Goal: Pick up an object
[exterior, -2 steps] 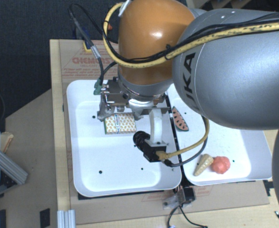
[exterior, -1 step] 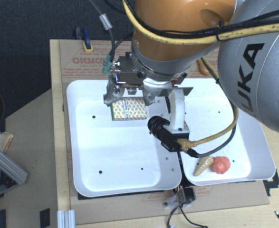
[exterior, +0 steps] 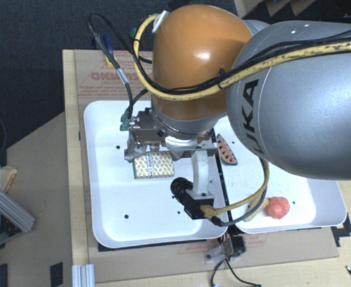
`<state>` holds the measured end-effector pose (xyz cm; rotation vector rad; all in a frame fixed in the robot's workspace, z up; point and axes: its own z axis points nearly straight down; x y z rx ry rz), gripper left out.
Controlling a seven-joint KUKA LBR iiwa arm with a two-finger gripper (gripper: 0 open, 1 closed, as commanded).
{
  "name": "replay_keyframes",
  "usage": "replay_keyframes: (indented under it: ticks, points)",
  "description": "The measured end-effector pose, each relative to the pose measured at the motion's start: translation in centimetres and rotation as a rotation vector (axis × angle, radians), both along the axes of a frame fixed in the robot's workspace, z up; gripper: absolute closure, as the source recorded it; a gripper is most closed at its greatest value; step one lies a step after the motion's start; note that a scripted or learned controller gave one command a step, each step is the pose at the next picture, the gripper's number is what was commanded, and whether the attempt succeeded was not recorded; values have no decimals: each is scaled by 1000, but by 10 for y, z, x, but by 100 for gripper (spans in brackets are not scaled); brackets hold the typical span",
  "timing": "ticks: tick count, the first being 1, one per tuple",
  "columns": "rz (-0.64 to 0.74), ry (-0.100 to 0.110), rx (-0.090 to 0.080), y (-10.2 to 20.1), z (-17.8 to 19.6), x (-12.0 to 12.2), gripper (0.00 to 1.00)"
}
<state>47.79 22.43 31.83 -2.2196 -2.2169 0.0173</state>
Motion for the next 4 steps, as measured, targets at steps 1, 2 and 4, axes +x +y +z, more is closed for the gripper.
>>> replay_keyframes:
  ticks: [1, 2, 4]
  points:
    - [3, -30, 14, 0, 227, 2, 100]
    - [-2, 2, -2, 0, 91, 32, 100]
    - [3, -14, 7, 1, 38, 1, 100]
